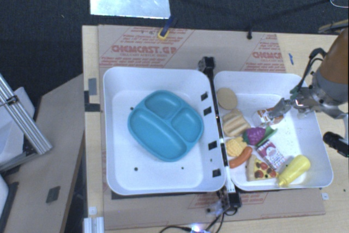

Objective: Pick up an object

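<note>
The grey, orange-banded arm is reached in from the right, its two-finger gripper (pixel 276 112) lowered into the right white bin (pixel 322 163), seemingly closed on a small red-and-white packet (pixel 267 115). A blue divided plastic plate (pixel 165 125) is held in the left white bin (pixel 117 133).

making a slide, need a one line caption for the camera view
Arm's hand reaches into the right bin of toy food; blue divided plate lies in the left bin.

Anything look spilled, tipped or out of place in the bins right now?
Nothing stands out. The blue divided plate lies flat in the left bin. The toy foods, among them the yellow bottle and the pizza slice, lie loosely piled inside the right bin, none over its rim. The gripper sits above the pile.
</note>
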